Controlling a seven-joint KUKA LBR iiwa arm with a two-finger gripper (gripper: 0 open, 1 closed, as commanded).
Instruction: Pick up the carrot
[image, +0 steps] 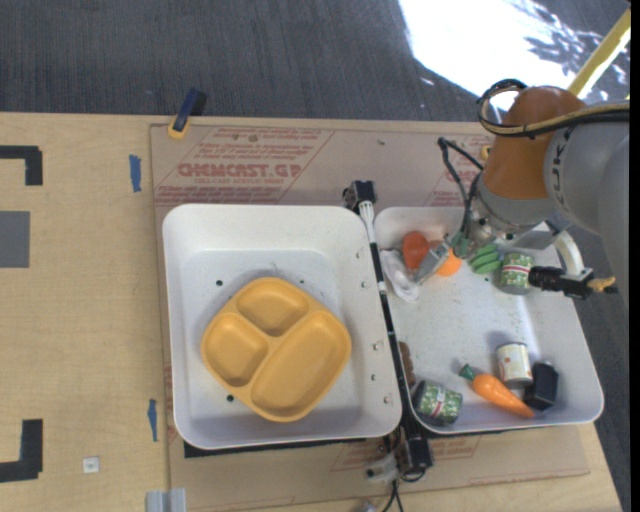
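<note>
Reading "CHEMCAST GP": board (245, 165) behind bins.

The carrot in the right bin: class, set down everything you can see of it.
The carrot is a small toy, smooth and plastic-looking, with an orange tapered body and a green stub at its upper-left end. It lies flat and slanted on the floor of the right bin, near the front edge, tip pointing lower right. A small white can sits close above it and a black block at its tip.
</note>
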